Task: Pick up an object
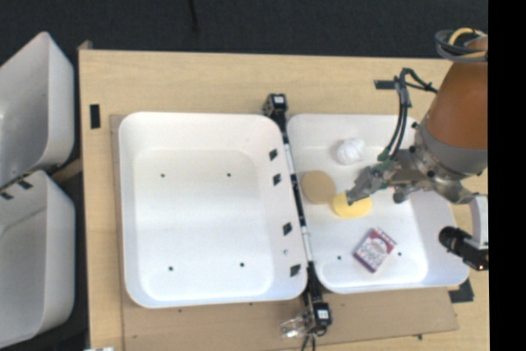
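Nearest, a purple patterned packet (375,249) — untouched; gripper (358,196) low over yellow rounded lump (352,207), finger spread impossible to tell — could glance off sideways.

print on small packet (375,249) too blurred to read, no other text legible

The gripper (359,195) is too small and dark to tell how its fingers stand, and it covers the upper edge of the yellow object (353,207) at about 11 o'clock. The arm (460,115) overhangs the right bin (329,271) at 3 o'clock, hiding that bin's right wall, and the arm's own far side is cut off there. The print on the small red-and-white packet (375,249) is too blurred to read, and the white lump (349,150) too pale to name
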